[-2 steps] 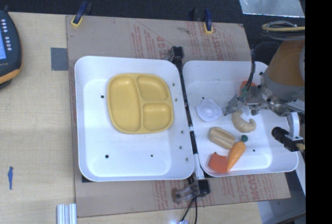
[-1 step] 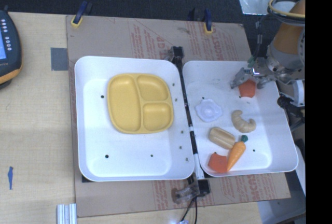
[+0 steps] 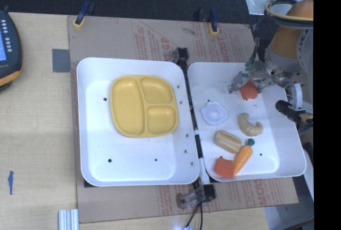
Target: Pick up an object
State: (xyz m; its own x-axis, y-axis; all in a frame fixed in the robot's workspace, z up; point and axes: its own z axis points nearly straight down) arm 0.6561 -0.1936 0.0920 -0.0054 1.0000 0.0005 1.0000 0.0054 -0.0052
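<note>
step: gripper (image 3: 246, 84) was down on the red piece (image 3: 249, 92) in the right bin (image 3: 287, 170) | fingers: honestly couldn't tell | next: needed a firm pinch, straight lift

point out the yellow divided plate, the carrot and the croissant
yellow divided plate (image 3: 128, 104), camera view, on its large left compartment
carrot (image 3: 242, 158), camera view, on the middle of its orange body
croissant (image 3: 249, 124), camera view, on its curved middle
</note>
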